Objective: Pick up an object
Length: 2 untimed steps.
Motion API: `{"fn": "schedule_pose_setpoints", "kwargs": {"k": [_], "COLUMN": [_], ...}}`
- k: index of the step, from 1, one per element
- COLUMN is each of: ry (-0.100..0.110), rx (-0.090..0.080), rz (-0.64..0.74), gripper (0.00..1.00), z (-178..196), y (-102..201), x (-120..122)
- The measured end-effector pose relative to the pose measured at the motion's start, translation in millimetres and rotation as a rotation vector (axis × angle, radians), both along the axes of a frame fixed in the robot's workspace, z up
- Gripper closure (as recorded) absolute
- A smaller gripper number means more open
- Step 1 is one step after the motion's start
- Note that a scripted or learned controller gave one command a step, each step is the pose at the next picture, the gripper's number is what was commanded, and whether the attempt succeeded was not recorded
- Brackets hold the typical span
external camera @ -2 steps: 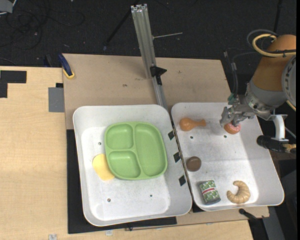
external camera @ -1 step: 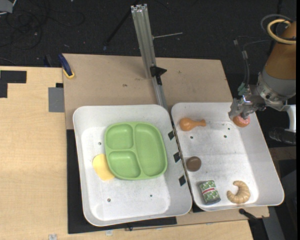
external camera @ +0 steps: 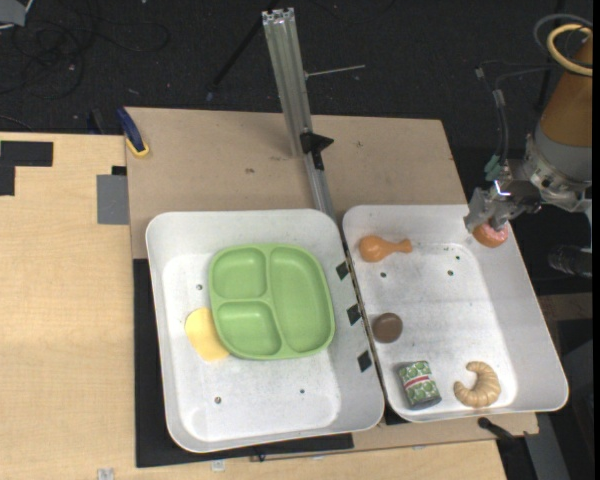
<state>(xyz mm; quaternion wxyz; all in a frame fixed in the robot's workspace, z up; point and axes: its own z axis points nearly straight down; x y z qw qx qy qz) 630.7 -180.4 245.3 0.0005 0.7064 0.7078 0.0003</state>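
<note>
Sitting nearest is a green can [external camera: 417,384] beside a tan croissant [external camera: 479,383] in the right bin [external camera: 530,298]. Up at that bin's far corner, the jaws [external camera: 490,223] are gripping a small red thing [external camera: 492,235]. It is hanging over the rim, so a weak grip could be dropping it outside.

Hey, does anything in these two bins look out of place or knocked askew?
One thing: a yellow item in the left bin lies partly tucked under the green divided tray, so the tray may sit slightly unevenly. In the right bin, the croissant, green packet, brown disc and orange drumstick lie apart, nothing spilled.
</note>
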Motion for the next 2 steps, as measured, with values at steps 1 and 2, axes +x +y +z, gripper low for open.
{"fn": "schedule_pose_setpoints", "kwargs": {"k": [1, 2], "ry": [0.006, 0.007], "rx": [0.003, 0.003], "rz": [0.002, 0.002], "gripper": [1.00, 1.00], "z": [-12, -23], "y": [53, 99], "x": [-21, -38]}}
